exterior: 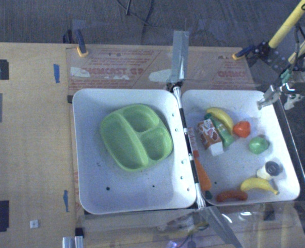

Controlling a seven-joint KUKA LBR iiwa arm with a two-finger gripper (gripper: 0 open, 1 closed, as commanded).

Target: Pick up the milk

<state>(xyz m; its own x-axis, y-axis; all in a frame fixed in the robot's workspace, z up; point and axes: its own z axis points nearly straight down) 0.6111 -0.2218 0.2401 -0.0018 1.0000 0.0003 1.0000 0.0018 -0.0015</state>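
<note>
The milk is a small brown and red carton with a white end, lying on its side in the left half of the right bin. A green bottle lies against its right side and a banana sits just behind it. My gripper is small in the view, over the right bin's far right corner. It is well to the right of the carton and beyond it, touching none of the objects.
The right bin also holds a red tomato, a green pepper, a second banana, a sausage, a carrot and a small dark-topped cup. A green divided plate lies in the left bin.
</note>
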